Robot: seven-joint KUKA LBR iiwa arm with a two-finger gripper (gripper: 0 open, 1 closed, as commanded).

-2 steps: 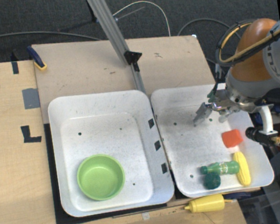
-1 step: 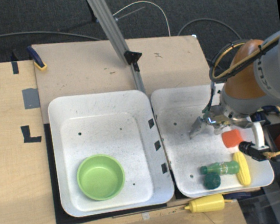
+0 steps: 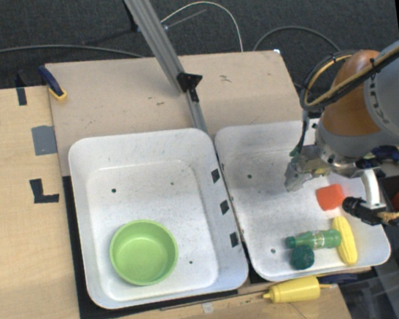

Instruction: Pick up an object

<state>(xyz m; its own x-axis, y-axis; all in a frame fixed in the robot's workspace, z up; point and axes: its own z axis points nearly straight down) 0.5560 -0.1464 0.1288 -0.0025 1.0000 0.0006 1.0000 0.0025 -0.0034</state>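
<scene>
counter [image 3: 16,218] was pale wood at the left, with dark tape marks on it. left bin [image 3: 82,164] held a green bowl [image 3: 143,251], upright, sitting in the near left corner, well apart from everything else. a grey metal pole [image 3: 157,39] ran down from the top of the view to the seam between the two bins.

right bin [image 3: 250,155] held the loose objects, all grouped at its near right corner: a dark green piece [image 3: 301,256] lay touching a green bottle [image 3: 313,240] on its side, a yellow banana-shaped object [image 3: 345,239] lay just beside the bottle's right end, and an orange block [image 3: 330,198] sat just above them. a yellow object [image 3: 295,290] lay outside the bin, on the counter against its near rim.

my gripper [image 3: 299,174] was over the right bin's middle right, near the orange block but up and left of it. could not tell whether my fingers were wide or narrow. nothing visible between them. my arm [image 3: 369,105] entered from the right, cables looped over it.
</scene>
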